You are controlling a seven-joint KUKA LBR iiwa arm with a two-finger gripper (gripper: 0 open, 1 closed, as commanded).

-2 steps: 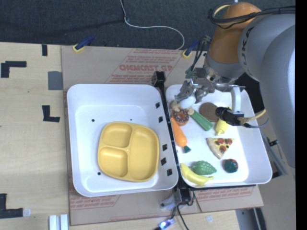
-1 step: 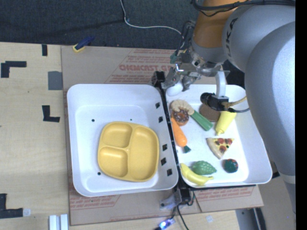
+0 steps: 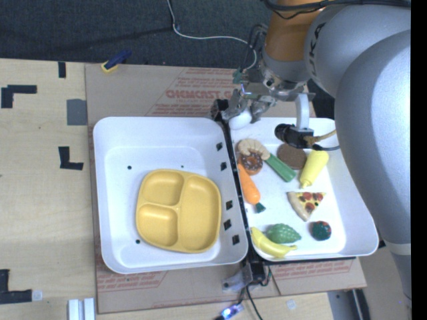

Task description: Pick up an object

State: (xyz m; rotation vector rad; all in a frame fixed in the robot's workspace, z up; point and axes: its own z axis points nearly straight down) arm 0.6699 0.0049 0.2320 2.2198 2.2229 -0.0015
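Over the far left corner of the right bin [image 3: 360,235] hangs the gripper [image 3: 241,114], just beside the wall shared with the left bin [image 3: 107,179]; whether the claw is open or closed cannot be told. No object is seen between its fingers.

Right bin, from far to near: a doughnut [image 3: 253,157], a brown disc [image 3: 291,155], a green stick [image 3: 280,169] and a yellow bottle [image 3: 313,167]; then a carrot [image 3: 249,189] along the shared wall and a pizza slice [image 3: 306,203]; nearest, a banana [image 3: 269,244], a green bumpy fruit [image 3: 283,233] and a small dark green ball [image 3: 321,230]. Open floor remains along the right edge and in the far right corner.

Left bin: a yellow divided plate [image 3: 179,209] lies at centre, with white floor free on all sides, widest at the far edge.

Red printing on the cardboard [image 3: 167,89] beyond the bins is partly legible, apparently "CHEMCAST"; the remainder is too small to read.
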